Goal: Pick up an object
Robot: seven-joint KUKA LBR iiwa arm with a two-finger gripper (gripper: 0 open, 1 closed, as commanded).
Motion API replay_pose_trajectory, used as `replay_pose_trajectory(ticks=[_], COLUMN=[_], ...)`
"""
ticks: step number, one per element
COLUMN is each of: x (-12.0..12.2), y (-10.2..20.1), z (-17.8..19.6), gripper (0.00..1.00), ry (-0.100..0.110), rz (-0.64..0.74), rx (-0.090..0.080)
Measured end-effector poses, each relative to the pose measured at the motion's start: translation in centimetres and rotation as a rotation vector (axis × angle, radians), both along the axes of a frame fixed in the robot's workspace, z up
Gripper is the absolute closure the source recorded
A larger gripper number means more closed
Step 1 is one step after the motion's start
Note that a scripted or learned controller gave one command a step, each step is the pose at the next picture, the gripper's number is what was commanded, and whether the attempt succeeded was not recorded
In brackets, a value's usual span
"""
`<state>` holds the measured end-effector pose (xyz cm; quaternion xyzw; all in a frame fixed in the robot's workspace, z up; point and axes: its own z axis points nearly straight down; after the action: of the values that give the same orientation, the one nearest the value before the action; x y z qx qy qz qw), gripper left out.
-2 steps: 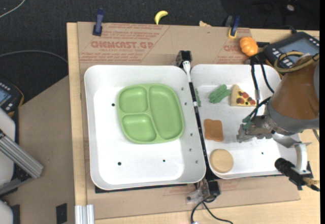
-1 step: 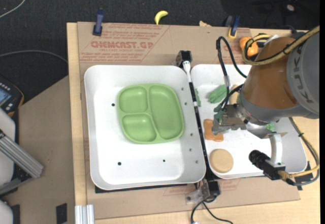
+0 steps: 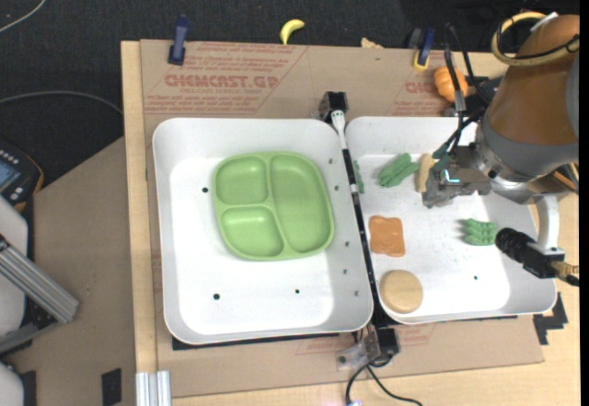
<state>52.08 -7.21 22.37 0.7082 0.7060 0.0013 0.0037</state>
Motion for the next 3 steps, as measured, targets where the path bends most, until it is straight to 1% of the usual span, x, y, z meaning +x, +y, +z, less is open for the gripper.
replay_pose_trajectory(ticks=[1,2,3], x=[-4.4,9.6,5.6], y=[6.5,1.1,8.1], z=[-4.2,-3.8,11.7], gripper=[1.0,1.0,1.0], ry=[0.016,-0.007,-0.011], rz=[0.009,0.004,0.012], rx=[0.008,-0.002,0.006])
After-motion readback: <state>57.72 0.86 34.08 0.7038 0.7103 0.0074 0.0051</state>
